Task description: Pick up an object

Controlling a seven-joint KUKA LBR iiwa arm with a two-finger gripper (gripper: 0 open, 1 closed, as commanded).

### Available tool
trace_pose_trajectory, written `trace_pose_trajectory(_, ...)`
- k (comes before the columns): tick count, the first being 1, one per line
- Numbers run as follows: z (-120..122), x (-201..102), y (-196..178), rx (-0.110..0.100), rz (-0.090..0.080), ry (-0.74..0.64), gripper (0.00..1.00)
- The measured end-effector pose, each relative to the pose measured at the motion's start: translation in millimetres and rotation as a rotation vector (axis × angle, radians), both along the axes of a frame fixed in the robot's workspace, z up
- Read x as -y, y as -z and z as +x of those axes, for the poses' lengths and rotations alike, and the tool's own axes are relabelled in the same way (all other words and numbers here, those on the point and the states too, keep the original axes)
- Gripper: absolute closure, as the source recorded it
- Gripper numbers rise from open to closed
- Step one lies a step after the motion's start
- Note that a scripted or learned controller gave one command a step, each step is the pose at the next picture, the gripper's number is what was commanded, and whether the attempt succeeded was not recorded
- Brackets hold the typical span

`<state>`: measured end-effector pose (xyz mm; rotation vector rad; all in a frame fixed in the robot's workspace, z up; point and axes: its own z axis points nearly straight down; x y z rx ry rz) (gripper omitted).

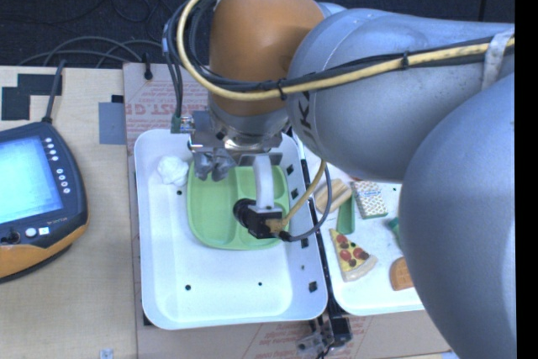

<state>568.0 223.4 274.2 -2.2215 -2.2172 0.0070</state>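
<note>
We see the gripper [238,168] over the green tray [220,219] in the left bin [168,282]; we cannot tell its finger state.

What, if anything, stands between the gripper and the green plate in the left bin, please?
Nothing visible does. The gripper hangs directly over the green plate in the left bin, with no other object between them. The white crumpled item lies off the plate's upper-left edge, clear of the path.

Pale green tray [220,219] flat in the left bin [168,290], small white, perhaps crumpled, lump [172,171] just beside it
</note>
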Motion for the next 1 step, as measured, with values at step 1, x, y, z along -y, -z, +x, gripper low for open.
trace_pose_trajectory(1,56.5,-1.4,20.0,0.003,0.0,-0.001,1.0)
